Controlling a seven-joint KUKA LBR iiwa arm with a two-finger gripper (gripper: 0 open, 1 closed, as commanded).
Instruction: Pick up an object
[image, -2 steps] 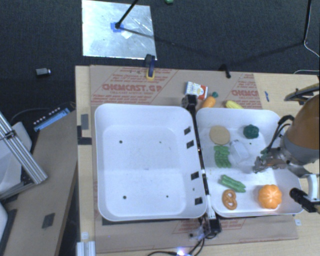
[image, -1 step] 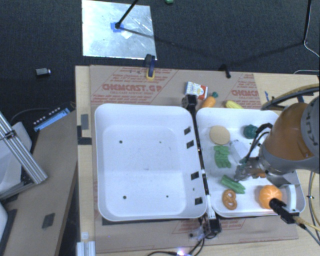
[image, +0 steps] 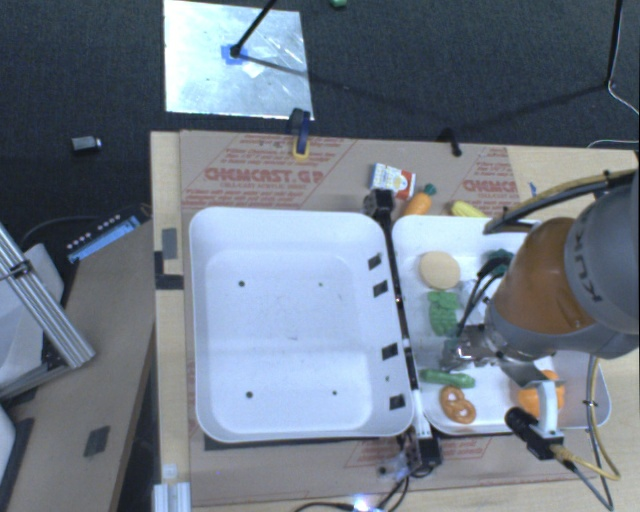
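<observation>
My claw sits low in the right bin, over the green bean pod near the bin's front edge; whether it is clenched or released, I cannot tell. I judge a straight descent best. A pretzel, a green toy and a round biscuit crowd close; the left bin lies beside.

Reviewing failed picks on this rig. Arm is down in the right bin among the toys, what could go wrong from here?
1. The gripper sits in a tight cluster: green toy above it, green pod and pretzel below. It may nudge or catch the wrong one.
2. It is close to the divider wall between the bins, so a small offset could scrape it.
3. The arm hides much of the right bin, so any grasp is hard to confirm.
</observation>
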